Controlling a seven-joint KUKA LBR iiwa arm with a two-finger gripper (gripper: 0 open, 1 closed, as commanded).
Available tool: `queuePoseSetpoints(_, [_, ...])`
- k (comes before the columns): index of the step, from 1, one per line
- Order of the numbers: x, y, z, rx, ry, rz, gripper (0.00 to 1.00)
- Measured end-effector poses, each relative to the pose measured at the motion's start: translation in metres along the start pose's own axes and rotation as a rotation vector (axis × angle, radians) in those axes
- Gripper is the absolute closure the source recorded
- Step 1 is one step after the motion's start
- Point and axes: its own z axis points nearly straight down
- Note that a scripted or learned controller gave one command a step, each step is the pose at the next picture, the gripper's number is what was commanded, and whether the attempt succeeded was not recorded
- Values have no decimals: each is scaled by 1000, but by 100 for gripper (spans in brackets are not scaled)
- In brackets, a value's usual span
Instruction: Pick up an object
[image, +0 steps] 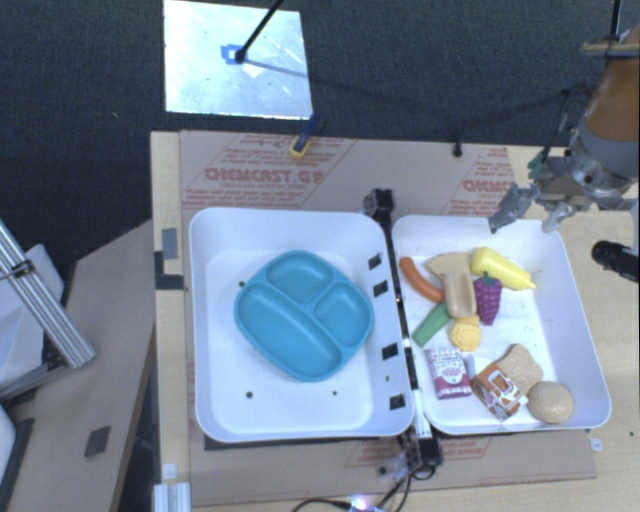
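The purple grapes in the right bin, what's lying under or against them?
The grapes sit on the bin floor, their top tucked under the yellow banana. A tan piece lies beside them. Whatever is beneath the grapes is covered.

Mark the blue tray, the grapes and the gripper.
blue tray (303, 314): camera view, centre divider.
grapes (487, 298): camera view, middle of bunch.
gripper (529, 212): camera view, midway between fingertips.

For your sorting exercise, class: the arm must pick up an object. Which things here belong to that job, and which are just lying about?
Job:
gripper
yellow plastic banana
purple toy grapes
orange toy sausage
round tan bread roll

Lying about:
blue divided plastic tray
shiny metal sheet
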Motion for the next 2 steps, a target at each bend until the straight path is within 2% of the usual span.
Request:
queuePoseSetpoints(1, [0,2,-8,-12,-2,-2,0])
queuePoseSetpoints(2, [-6,2,36,-9,-2,0,0])
